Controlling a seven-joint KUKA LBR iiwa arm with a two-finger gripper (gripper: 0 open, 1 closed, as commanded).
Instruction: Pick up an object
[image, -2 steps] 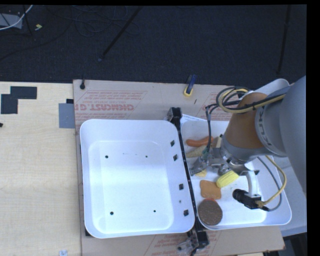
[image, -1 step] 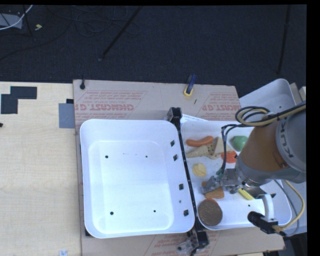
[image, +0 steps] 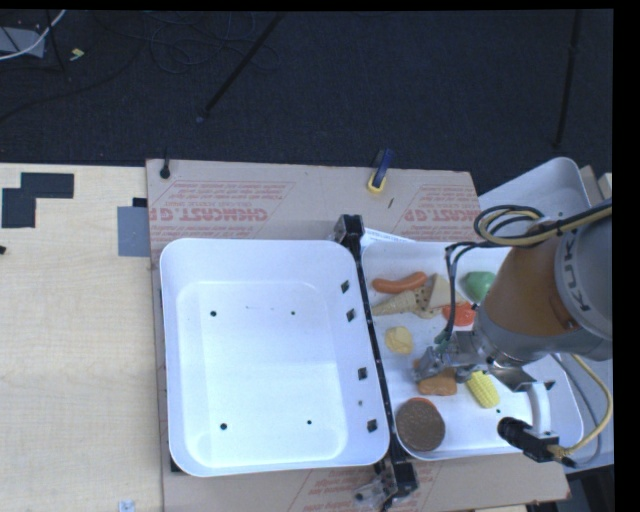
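Jaws cannot be read from the camera view: the gripper sits low in the right bin, a dark cluster under the wrist, and whether it is released or clenched on anything I cannot tell. It hovers right at a small orange-brown piece, with a yellow corn-like piece just beside and a brown round item nearby. A carrot-like piece and a pale yellow lump lie further back. Judging by this, nothing is lifted yet; the grasp and raise remain. Beside it lies the left bin.
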